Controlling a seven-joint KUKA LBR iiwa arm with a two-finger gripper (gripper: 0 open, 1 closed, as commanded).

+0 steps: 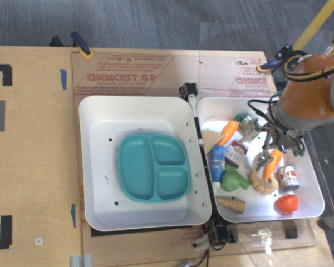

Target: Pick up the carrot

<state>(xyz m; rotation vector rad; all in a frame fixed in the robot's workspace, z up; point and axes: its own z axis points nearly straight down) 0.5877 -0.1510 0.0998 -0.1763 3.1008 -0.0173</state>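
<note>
Left bin (pixel 94 149): a teal divided plate (pixel 153 167) lies at its centre and plays no part in the task.

Right bin (pixel 314 196): along its 9 o'clock side a blue bottle (pixel 217 164) stands just beside a small printed packet (pixel 235 153), with an orange tapered object (pixel 229 131) at 12 o'clock of them. A green pepper (pixel 234 179) and a wafer cone (pixel 232 204) lie toward 6 o'clock. The piece judged to be the carrot (pixel 273 164), slim and orange, lies slantwise right of centre. It touches a tan biscuit-like piece (pixel 261 183) at its 7 o'clock, and a small can (pixel 288 177) is just beside it at 4 o'clock. A tomato (pixel 287 203) sits at the bin's 5 o'clock.

The tool (pixel 270 152) is poised directly at the carrot's upper end. Whether it is released or clenched cannot be told, nor whether the carrot is gripped.

Risks, as judged:
- The carrot is slim, tapered and tilted, so it may be pinched near one end and swing or slip out on lifting.
- The biscuit-like piece and the can crowd it, so they may be struck, pushed or caught alongside it.
- The other orange object may be mistaken for the target.
</note>
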